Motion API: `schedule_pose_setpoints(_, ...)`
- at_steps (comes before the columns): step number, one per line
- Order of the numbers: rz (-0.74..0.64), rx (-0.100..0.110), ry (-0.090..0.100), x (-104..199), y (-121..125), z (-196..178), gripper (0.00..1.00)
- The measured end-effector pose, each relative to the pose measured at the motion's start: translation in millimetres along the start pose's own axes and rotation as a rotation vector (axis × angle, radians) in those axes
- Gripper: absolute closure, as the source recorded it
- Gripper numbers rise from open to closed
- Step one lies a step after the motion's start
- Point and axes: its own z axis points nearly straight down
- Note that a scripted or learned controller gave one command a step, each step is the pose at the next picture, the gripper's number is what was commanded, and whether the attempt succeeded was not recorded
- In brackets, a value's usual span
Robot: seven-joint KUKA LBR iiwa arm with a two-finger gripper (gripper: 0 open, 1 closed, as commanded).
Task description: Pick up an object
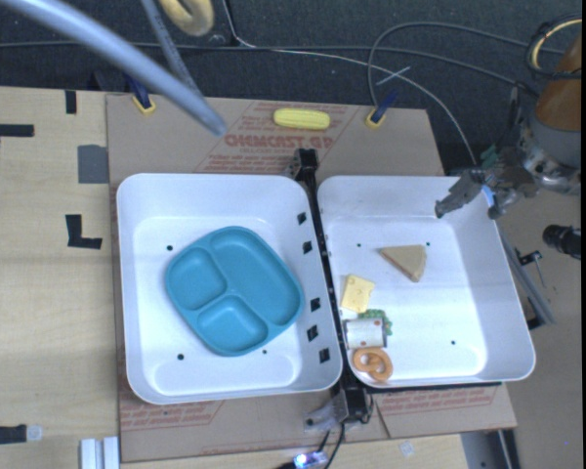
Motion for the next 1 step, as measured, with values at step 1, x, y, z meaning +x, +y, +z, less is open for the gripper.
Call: schedule_pose_setpoints(1,-0.004,-0.014,-0.003,0.8,2.6,-9.1,0.0)
